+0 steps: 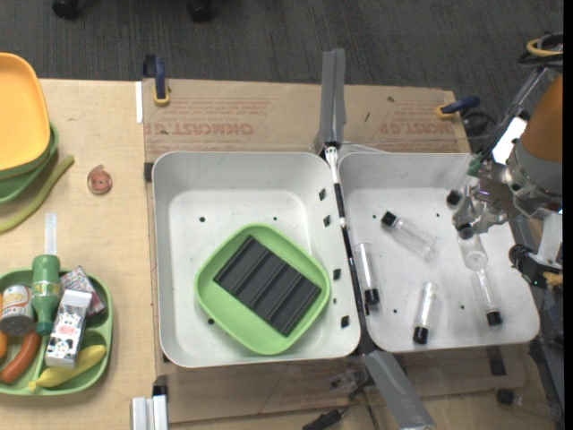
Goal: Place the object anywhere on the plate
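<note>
A: Where is the plate?

B: The green plate (262, 289) lies in the left bin (179, 186), toward its near side, with a dark ribbed slab (269, 280) resting across its middle.

A: And the things to be moved?

B: Four clear tubes with black caps lie in the right bin (394, 173). One tube (405, 231) sits tilted near the bin's centre, a second tube (366, 274) runs along the left wall, a third tube (423, 313) lies near the front edge, and a fourth tube (484, 294) lies toward the right side — all apart from each other.

A: The arm?

B: The gripper (467, 229) hangs over the right bin's right part, just above the fourth tube's upper end. Whether the jaws are wide or narrow, I cannot tell — they are too small and cluttered to read.

A: Anything else on the worktop (98, 124)?

B: A green tray (89, 365) of toy food at the left, and stacked yellow and green dishes (22, 124) behind it.
</note>
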Available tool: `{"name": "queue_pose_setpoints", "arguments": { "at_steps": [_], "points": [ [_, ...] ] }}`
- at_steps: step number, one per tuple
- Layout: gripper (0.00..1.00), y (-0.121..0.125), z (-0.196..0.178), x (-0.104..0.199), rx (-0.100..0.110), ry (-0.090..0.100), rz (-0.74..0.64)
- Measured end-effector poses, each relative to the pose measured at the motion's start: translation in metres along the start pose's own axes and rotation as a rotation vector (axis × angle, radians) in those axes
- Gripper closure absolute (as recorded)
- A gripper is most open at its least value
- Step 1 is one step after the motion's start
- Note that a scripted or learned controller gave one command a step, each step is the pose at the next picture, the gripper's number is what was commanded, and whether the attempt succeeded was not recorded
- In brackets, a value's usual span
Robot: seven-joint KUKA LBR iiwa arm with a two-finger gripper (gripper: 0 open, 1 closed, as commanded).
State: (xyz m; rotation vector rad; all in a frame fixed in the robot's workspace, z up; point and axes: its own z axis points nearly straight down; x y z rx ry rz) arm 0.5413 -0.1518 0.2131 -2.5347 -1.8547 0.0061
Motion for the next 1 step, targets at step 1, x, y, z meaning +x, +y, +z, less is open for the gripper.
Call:
{"name": "queue_pose_setpoints", "arguments": {
  "at_steps": [1],
  "points": [
    [0.0,0.0,-0.0001,-0.0001,0.0,0.0,0.0]
  ]
}}
